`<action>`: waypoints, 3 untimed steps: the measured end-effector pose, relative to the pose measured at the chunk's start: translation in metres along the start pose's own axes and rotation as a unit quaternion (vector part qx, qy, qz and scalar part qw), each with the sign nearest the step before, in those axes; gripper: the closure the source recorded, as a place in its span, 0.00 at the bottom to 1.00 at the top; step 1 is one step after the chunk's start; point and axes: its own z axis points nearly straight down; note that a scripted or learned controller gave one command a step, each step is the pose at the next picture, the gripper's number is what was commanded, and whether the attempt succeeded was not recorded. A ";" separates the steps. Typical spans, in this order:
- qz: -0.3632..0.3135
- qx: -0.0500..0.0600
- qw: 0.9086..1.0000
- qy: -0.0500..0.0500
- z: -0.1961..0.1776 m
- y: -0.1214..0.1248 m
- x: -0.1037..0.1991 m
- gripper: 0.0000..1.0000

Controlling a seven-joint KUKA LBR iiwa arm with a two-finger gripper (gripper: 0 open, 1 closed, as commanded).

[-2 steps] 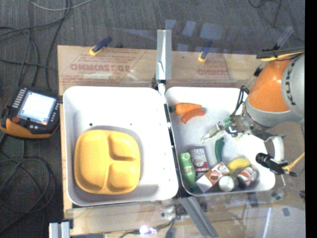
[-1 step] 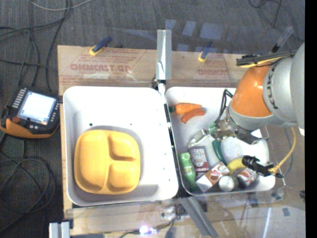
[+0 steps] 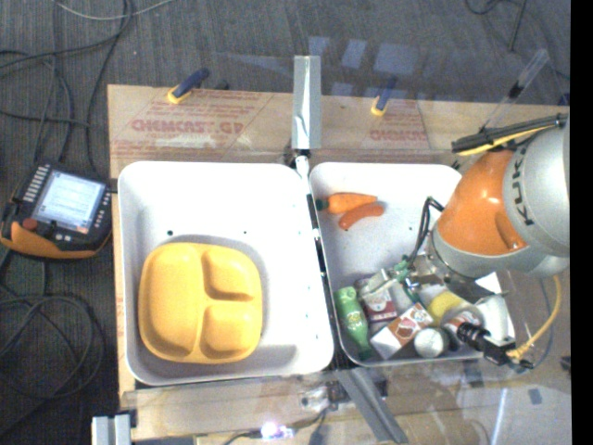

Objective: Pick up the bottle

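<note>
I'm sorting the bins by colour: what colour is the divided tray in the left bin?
Yellow all over; the tray shows plainly in the camera view.

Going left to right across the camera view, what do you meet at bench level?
Pendant → yellow tray in the left bin → green bottle at the right bin's left wall → cluttered packets → arm.
</note>
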 end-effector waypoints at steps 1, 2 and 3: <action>0.089 0.002 0.996 0.001 0.001 0.021 -0.031 0.00; 0.090 0.001 0.996 0.000 -0.009 0.021 -0.033 1.00; 0.115 0.007 0.993 0.000 -0.155 0.044 0.016 1.00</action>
